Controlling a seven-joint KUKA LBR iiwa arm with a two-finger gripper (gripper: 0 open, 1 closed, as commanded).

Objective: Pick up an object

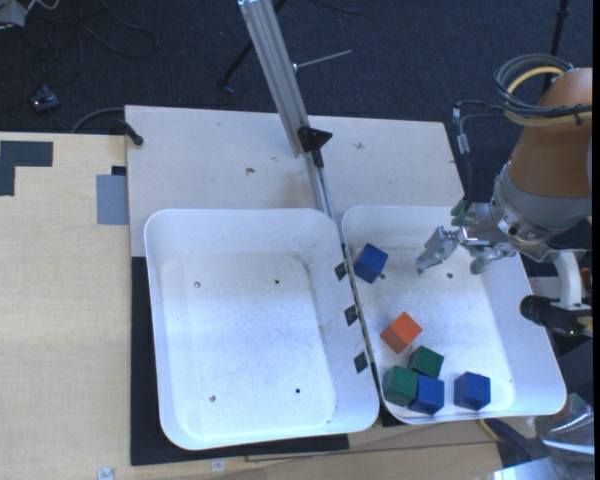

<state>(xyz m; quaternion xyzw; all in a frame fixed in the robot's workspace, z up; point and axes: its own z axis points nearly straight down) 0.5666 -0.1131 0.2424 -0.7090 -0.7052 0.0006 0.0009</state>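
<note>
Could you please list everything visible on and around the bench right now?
blue cubes: 3, blue; one near the right bin's upper left, two along its lower edge.
green cubes: 2, dark green; and, beside the lower blue ones.
orange cube: 1, orange; middle of the right bin.
white bins: 2, white; left bin, right bin, side by side.
metal rail: 1, silver; slanting above the bins.
arm: 1, grey and orange; over the right bin.
pincer: 1, grey; above the right bin's upper part, clear of the cubes.
</note>
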